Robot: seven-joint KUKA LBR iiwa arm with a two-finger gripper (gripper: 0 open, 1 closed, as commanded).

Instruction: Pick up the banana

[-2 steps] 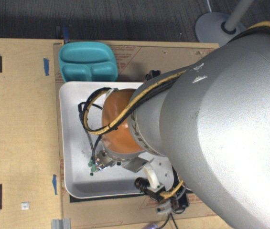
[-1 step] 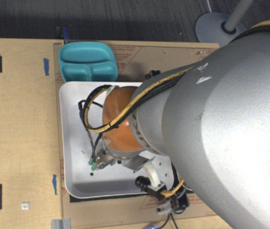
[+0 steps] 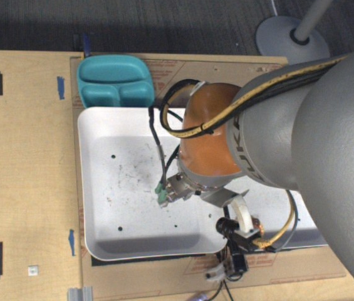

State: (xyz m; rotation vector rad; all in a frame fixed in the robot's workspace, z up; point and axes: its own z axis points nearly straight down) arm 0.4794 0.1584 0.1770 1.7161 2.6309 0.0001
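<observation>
- Looming nearest, the grey arm (image 3: 333, 143) takes up the right side and reaches left over the bin (image 3: 101, 168).
- Its orange band (image 3: 208, 137) sits above the wrist, with black and yellow cables (image 3: 164, 115) looped across it.
- The wrist hangs low over the bin's floor, right of the middle.
- The jaws lie under the wrist, and I cannot tell whether they are spread or pressed together.
- A small green bit (image 3: 162, 195) shows at the wrist's left tip, just above the bin floor; I cannot tell what it is.
- The bin is white and shallow, with a scuffed floor dotted with dark specks.
- Where the banana lies I cannot tell; the arm covers the bin's right part.
- The brown tabletop (image 3: 26, 168) carries the bin and bears black marks and strips of blue tape (image 3: 61, 88).
- A teal tray (image 3: 115, 80) with compartments touches the bin's far rim.
- Farthest off, a grey stand (image 3: 283, 36) with a pole rests on dark carpet (image 3: 133, 11).
</observation>
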